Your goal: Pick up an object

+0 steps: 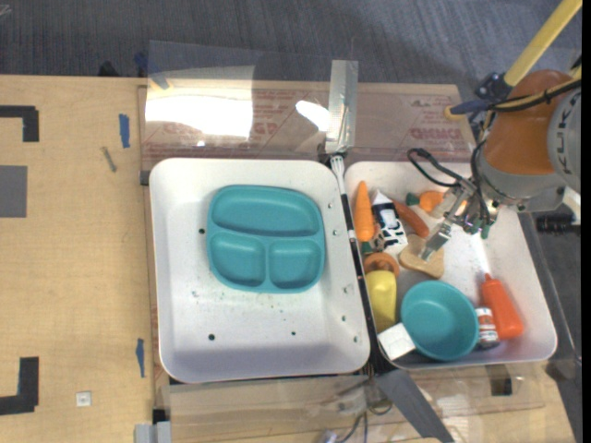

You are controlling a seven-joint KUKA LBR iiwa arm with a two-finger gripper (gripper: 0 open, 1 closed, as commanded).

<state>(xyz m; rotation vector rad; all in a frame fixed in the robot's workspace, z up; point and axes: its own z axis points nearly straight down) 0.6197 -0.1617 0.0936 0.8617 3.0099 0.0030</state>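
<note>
Hovering over the right bin (pixel 540 335), the gripper (pixel 443 235), its state impossible to tell, sits just above a tan wooden piece (pixel 422 258) lying lower-left.

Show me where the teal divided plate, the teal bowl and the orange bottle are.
teal divided plate (pixel 266 238): camera view, on its middle ridge.
teal bowl (pixel 439 319): camera view, on its inner hollow.
orange bottle (pixel 500 304): camera view, on its body.

Pale wooden worktop against a grey carpeted floor

We see the worktop (pixel 65 247) marked with black tape corners (pixel 23 123) and blue tape strips (pixel 124 129); beyond it lies grey floor (pixel 277 12), and glare brightens a clear plastic sheet (pixel 199 109) at the back edge.
</note>
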